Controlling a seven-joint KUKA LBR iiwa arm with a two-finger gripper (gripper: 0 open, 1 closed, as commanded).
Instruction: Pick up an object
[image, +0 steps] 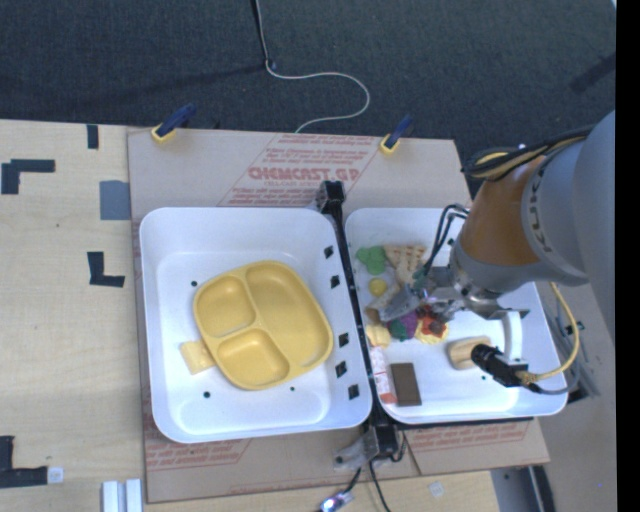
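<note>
Reading "CHEMCAST GP" on cardboard (300, 172) at 12 o'clock; gripper (412, 297) over toy pile (405, 312), grip state can't tell.

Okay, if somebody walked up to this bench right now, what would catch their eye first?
Probably the yellow divided tray, lying at a slant in the left bin with a small yellow block tucked against its lower-left edge. Next, the grey arm with its orange band, reaching in from the right over a jumble of small coloured pieces in the right bin, where a brown block lies apart near the front.

Bright, even light; soft shadows, slightly grainy.
</note>
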